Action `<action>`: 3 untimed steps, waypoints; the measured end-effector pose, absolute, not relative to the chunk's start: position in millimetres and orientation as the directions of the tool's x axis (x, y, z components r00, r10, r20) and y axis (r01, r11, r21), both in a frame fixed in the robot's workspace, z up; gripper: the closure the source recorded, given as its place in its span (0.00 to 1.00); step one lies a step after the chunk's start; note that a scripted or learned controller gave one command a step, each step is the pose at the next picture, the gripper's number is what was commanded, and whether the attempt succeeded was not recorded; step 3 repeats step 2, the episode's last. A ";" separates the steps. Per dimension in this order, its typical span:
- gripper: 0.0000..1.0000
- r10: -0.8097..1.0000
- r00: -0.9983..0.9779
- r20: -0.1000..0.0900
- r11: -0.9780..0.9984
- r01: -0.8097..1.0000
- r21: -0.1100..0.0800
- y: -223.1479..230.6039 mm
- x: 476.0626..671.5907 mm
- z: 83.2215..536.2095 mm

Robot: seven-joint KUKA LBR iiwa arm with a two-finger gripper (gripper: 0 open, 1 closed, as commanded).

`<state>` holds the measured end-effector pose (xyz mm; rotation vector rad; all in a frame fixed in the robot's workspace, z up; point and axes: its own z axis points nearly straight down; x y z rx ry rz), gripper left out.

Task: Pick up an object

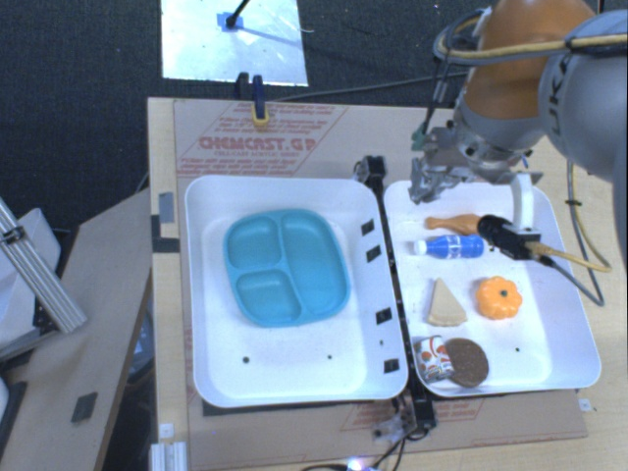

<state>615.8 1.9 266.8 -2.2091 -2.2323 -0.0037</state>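
The grey arm (579, 77) is reaching in from the right, its orange band (525, 27) sitting high at the far side. The gripper (429, 186) is pointing down, hanging at the far right.

- Dark carpet floor (78, 77) surrounds the worktop (324, 130).
- Shiny metal sheet (233, 26) lies on the floor beyond it.
- Grey side table (93, 292) at left.

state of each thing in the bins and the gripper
gripper: above right bin's far left corner, holding nothing seen
blue tray: flat in left bin
drumstick: lying flat
bottle: on its side
wedge: lying flat
pumpkin: upright
can: on its side
brown disc: beside can
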 end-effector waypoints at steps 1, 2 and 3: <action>1.00 1.000 -0.009 0.001 0.009 1.000 0.002 52.8 621.7 260.4; 1.00 1.000 -0.009 0.002 0.009 1.000 0.001 100.7 611.6 252.5; 1.00 1.000 -0.009 0.002 0.009 1.000 0.001 100.7 611.6 252.5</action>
